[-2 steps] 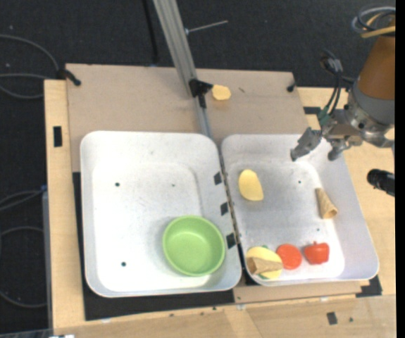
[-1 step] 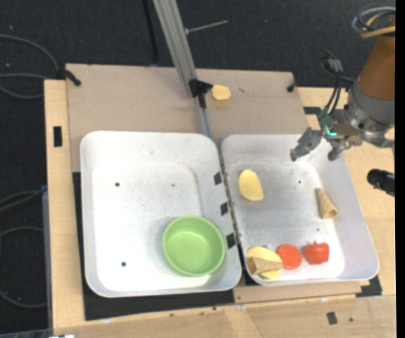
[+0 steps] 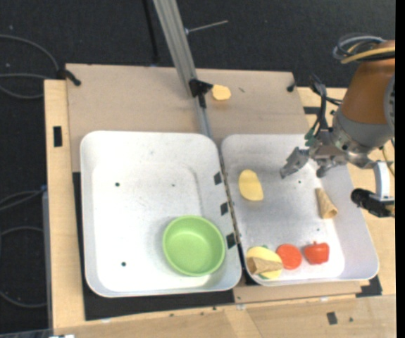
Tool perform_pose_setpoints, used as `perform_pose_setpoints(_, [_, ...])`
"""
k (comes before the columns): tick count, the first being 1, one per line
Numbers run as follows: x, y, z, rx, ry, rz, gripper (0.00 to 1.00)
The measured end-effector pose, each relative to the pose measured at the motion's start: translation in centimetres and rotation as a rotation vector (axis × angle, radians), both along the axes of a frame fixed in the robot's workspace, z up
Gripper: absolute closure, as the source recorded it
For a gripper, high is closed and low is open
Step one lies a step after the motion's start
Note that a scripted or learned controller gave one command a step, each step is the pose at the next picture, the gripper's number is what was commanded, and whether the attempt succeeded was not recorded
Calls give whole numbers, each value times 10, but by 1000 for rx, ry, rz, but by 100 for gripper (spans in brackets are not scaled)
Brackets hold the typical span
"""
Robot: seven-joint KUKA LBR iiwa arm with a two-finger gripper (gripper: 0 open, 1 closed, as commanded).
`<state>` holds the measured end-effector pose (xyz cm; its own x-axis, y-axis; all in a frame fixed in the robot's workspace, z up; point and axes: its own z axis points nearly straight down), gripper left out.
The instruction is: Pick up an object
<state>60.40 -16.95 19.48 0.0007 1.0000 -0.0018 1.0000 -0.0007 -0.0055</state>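
Hovering over the right white bin (image 3: 350, 259), pincer (image 3: 306, 162) spread wide and holding nothing, pale yellow oval object (image 3: 251, 186) lying just beside it on the bin floor — grasp not yet made, lift remaining

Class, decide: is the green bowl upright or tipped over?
Upright: the green bowl shows its round open mouth and inside, sitting in the left bin.

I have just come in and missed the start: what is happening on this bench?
A grey and orange arm reaches from the right over the right bin. Its gripper hovers above the bin floor, holding nothing. Nearby lie a yellow piece and a tan cone. The green bowl sits in the left bin.
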Motion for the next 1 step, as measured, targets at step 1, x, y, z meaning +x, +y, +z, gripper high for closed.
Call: perform_pose_setpoints(1, [-1, 1, -63, 0, 0, -1, 0])
